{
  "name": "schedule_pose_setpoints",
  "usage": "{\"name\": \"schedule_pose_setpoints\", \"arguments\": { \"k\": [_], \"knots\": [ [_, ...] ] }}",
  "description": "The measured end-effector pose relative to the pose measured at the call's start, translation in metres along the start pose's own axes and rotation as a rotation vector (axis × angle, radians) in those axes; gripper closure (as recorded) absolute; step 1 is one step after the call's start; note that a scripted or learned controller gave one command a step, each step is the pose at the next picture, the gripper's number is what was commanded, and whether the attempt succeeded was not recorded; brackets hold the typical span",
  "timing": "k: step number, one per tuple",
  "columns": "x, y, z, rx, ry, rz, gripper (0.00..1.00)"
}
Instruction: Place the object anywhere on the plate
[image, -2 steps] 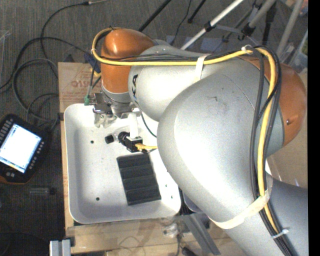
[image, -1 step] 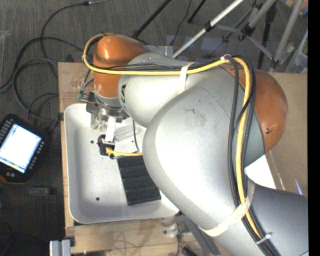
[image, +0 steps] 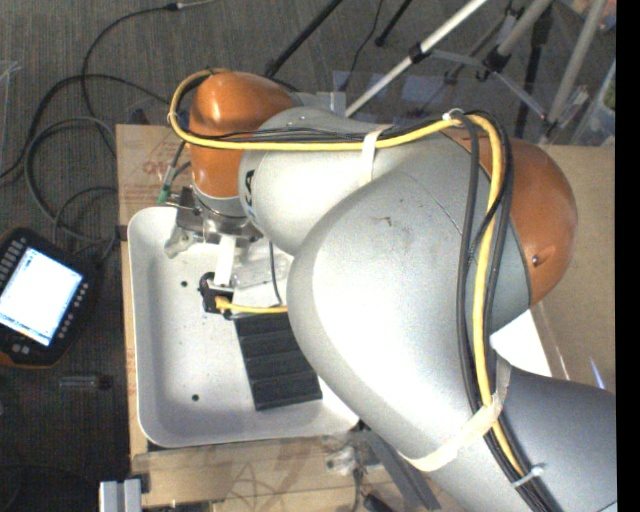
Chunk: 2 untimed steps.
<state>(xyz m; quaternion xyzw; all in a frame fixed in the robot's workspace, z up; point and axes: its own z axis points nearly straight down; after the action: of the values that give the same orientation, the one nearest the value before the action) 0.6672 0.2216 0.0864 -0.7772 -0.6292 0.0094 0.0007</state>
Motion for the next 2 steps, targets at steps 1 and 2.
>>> {"name": "schedule_pose_setpoints", "arguments": {
  "k": [1, 2],
  "knots": [
    [-0.033, -0.042, -0.133, -0.011, 0.01, -0.114, 0.0],
    [-0.039, -0.065, -0.141, -0.012, 0.008, -0.211, 0.0]
  ]
}}
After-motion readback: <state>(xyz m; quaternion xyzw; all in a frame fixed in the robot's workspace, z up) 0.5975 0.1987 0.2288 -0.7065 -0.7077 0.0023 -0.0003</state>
